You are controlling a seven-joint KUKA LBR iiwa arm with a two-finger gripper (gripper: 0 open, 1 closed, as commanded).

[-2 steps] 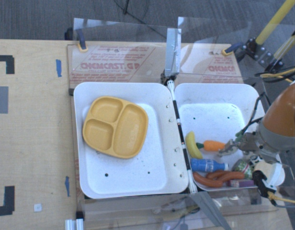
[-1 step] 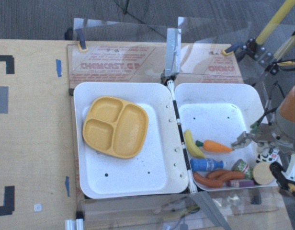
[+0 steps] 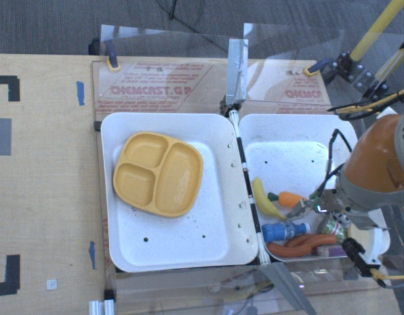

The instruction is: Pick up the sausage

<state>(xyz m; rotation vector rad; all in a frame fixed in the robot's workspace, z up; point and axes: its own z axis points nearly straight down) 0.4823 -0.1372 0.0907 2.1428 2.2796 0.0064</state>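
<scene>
2 shallow white plastic bins are seen side by side on the wooden bench: left bin (image 3: 117,241), right bin (image 3: 281,133).

Left bin: 1 item counted, a yellow three-compartment plastic plate (image 3: 159,173), lying flat toward the bin's upper-left part.

Right bin: 4 items clearly counted, all bunched at the near edge. 1 reddish-brown toy sausage (image 3: 300,244), long, lying roughly parallel to the near wall and close against it. 1 blue plastic bottle w/ clear neck (image 3: 284,231), on its side, just above the sausage, touching or nearly so. 1 yellow toy banana (image 3: 263,199), curved, near the divider btwn bins. 1 small orange toy carrot (image 3: 289,199), just right of the banana. A green-patterned item is partly hidden under the arm at the right; not identified.

1 grey arm w/ orange band (image 3: 382,156) is seen entering from the right. Its two-finger gripper (image 3: 307,206) is positioned over the cluster, beside the carrot, above the bottle & sausage. Finger state can't be told from this view. Nothing is seen held.
</scene>
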